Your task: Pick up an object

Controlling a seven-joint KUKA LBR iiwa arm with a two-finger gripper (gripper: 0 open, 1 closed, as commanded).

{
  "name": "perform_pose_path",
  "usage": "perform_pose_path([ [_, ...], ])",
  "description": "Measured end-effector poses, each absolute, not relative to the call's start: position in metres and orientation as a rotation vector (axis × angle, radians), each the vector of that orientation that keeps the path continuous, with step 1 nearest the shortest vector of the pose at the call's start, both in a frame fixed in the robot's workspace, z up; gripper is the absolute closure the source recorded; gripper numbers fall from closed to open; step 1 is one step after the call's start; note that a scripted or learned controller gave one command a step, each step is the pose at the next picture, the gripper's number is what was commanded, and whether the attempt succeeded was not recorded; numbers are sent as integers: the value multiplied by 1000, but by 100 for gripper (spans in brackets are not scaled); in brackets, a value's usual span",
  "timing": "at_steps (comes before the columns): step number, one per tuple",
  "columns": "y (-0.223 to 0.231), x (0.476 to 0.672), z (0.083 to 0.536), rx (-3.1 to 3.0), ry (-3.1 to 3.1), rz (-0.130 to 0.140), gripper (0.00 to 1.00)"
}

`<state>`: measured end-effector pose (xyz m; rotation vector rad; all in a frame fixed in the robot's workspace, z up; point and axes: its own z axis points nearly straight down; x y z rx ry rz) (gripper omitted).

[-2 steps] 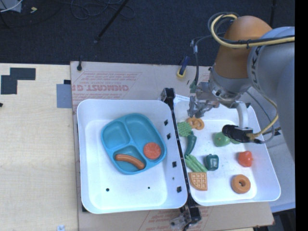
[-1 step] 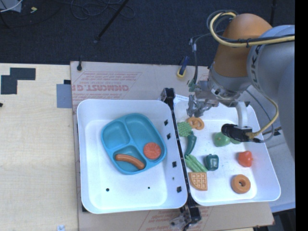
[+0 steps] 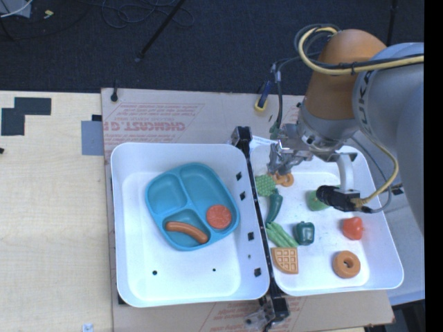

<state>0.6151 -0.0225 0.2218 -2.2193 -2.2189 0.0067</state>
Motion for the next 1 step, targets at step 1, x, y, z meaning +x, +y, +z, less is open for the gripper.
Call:
perform_pose_path([
  [1,-10,621,219,-2219,-2221,3,100],
])
